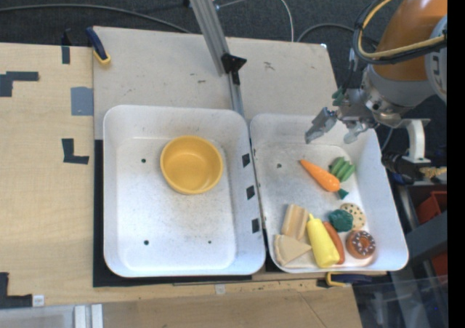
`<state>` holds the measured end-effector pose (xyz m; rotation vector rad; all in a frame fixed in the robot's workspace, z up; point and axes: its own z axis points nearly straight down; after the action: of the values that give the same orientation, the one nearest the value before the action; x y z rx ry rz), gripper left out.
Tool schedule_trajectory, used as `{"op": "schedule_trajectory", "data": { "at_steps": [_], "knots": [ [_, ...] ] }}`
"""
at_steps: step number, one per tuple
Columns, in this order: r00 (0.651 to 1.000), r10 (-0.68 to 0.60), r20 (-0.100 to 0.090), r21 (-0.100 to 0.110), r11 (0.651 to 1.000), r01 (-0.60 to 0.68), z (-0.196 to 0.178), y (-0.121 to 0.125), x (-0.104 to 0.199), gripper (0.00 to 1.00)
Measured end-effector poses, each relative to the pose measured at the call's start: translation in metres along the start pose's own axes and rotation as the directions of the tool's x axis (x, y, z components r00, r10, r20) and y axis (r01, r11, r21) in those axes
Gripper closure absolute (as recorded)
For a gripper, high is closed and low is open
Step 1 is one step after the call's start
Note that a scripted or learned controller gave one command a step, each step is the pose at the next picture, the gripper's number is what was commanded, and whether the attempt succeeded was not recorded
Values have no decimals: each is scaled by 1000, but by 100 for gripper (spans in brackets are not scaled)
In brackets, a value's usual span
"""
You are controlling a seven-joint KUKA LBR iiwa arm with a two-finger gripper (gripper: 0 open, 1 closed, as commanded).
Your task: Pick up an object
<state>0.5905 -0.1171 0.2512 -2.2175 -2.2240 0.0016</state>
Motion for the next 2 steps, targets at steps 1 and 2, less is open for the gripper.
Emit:
{"op": "schedule_trajectory", "data": {
  "at_steps": [1, 2],
  "knots": [
    [1000, 0, 0, 0, 1000, 0, 0, 0, 0, 0],
    [1000, 1, 0, 5, 1000, -1, 45, 0, 6, 0]
  ]
}}
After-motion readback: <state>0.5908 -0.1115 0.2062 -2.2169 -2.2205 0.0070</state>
